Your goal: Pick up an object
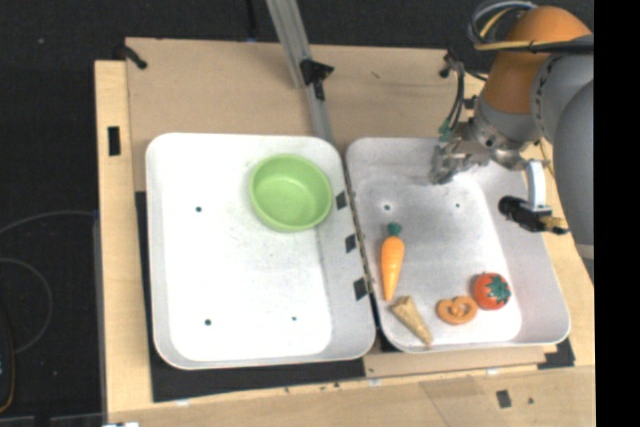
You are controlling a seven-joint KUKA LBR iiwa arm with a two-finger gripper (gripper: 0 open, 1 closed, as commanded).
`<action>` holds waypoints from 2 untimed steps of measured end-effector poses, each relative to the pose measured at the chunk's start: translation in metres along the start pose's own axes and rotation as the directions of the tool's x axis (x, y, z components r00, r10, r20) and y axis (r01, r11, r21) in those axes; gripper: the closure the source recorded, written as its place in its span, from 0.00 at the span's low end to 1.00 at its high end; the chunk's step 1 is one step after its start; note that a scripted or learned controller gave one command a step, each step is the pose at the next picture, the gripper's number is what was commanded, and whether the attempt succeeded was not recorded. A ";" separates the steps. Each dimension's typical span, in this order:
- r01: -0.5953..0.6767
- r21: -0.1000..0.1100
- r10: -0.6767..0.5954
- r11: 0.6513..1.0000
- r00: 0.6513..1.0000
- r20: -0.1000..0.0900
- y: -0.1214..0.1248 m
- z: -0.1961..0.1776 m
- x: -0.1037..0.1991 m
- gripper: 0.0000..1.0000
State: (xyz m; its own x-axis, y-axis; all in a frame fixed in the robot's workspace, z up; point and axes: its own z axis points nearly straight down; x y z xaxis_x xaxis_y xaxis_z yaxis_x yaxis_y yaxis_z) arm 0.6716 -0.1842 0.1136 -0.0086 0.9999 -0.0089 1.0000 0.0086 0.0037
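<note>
Well below the fingers [446,165], perhaps unladen, lies the carrot [392,262].

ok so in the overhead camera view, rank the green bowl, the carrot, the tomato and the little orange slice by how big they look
Largest to smallest as they look in the camera view:
1. green bowl
2. carrot, long but thin
3. tomato
4. orange slice
The tomato and the slice look close in size, so their order is unsure.
</note>
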 end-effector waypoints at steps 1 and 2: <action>-0.003 -0.003 0.003 1.000 1.000 -0.008 0.004 -0.045 -0.003 1.00; -0.007 -0.003 0.007 1.000 1.000 -0.008 0.001 -0.091 -0.006 1.00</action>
State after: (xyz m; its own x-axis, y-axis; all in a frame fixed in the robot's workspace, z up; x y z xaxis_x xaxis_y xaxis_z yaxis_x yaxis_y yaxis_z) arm 0.6720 -0.1892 0.2048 -0.0020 1.0000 -0.0008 1.0000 0.0020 0.0071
